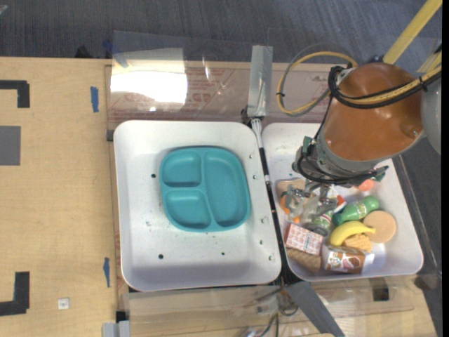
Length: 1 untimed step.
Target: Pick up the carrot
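While the arm (pixel 368 114) hangs low over the right bin (pixel 410 248), I see its gripper (pixel 313 203) down among the piled toys.

From my seat, the biggest things are the bench (pixel 52 188) and the two white bins; the left bin (pixel 140 251) bears a teal divided plate (pixel 205 188) near its middle. Next comes the arm's orange band, covering the back half of the right bin. Below it lie a green bottle (pixel 361 208), a tan round disc (pixel 381 225), a yellow banana (pixel 349 232), a pink-and-white carton (pixel 304 239) and a small can (pixel 342 260), all crowded together. The carrot (pixel 285 202) I take to be the small orange piece at the bin's left wall, just beside the gripper on its left. Whether the jaws are open, closed or gripping anything, I cannot tell; clutter blurs them.
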Each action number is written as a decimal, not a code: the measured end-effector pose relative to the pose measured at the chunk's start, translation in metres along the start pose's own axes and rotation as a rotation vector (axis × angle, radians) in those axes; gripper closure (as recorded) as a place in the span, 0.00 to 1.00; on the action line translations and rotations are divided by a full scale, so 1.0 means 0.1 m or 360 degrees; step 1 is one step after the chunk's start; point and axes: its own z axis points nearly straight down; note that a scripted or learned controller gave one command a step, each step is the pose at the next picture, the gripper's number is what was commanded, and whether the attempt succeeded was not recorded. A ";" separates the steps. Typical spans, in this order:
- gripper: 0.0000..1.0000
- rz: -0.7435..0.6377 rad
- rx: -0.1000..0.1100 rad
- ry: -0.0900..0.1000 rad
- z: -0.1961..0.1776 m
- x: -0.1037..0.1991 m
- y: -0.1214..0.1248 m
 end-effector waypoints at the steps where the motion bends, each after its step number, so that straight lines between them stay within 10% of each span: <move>1: 1.00 -0.0329 0.0008 0.0003 -0.62 0.71 0.17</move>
